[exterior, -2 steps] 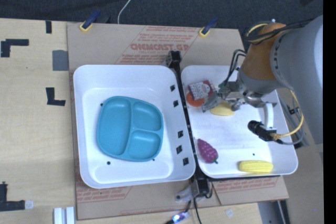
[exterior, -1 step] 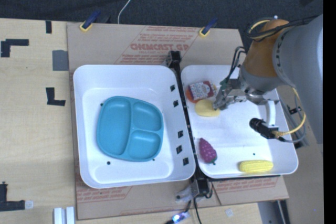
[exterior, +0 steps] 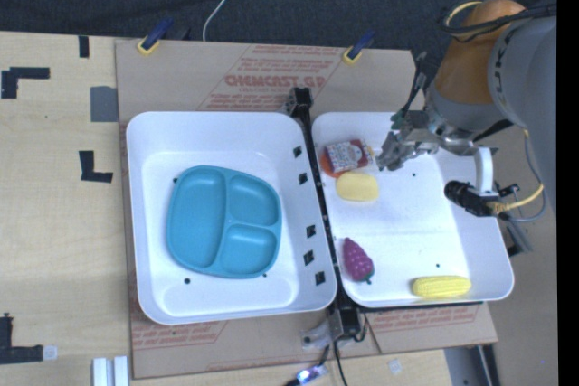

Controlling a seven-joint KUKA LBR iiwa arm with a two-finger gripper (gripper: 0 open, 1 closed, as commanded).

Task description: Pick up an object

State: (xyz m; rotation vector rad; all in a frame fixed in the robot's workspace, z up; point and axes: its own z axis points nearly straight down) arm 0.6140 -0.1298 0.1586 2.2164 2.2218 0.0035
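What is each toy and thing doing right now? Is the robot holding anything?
Gripper: low over the right bin, holding nothing I can see.
Red packet: lying flat, next to the gripper.
Yellow block: lying loose, just below the packet.
Purple grapes: lying by the bin's left wall.
Corn cob: lying on its side at the near edge.
Blue plate: flat in the left bin.

Four small things lie in the right bin (exterior: pixel 470 240). A red packet (exterior: pixel 343 156) with a pale label sits by the bin's far left wall, near the top. Just in front of it, touching or nearly so, lies a yellow block (exterior: pixel 358 187) with rounded edges. A purple grape bunch (exterior: pixel 356 260) lies near the left wall, toward the front. A yellow corn cob (exterior: pixel 441 287) lies on its side along the front wall, well apart from the rest.
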